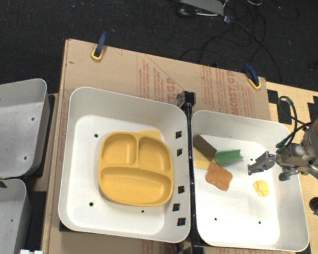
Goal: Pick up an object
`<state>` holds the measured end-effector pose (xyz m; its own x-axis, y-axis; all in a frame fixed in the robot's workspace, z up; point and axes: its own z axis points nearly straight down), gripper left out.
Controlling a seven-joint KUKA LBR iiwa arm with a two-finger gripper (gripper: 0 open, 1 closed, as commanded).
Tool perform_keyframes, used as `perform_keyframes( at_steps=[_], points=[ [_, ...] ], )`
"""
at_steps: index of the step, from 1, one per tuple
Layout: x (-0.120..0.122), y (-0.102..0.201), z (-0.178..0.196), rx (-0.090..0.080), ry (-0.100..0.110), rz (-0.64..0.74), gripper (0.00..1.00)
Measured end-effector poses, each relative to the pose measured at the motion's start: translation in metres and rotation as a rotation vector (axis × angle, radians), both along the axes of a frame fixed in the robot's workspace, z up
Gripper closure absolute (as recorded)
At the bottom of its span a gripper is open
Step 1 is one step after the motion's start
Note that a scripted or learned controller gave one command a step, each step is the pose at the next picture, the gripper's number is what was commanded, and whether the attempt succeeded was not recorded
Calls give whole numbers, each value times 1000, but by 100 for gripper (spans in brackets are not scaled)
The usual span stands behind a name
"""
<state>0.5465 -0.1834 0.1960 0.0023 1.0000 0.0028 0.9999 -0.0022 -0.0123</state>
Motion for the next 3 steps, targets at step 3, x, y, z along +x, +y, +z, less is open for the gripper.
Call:
perform_keyframes(
  at_steps=[3],
  points=[
    [8, -9, -102, -8, -18, 1, 0]
  ],
)
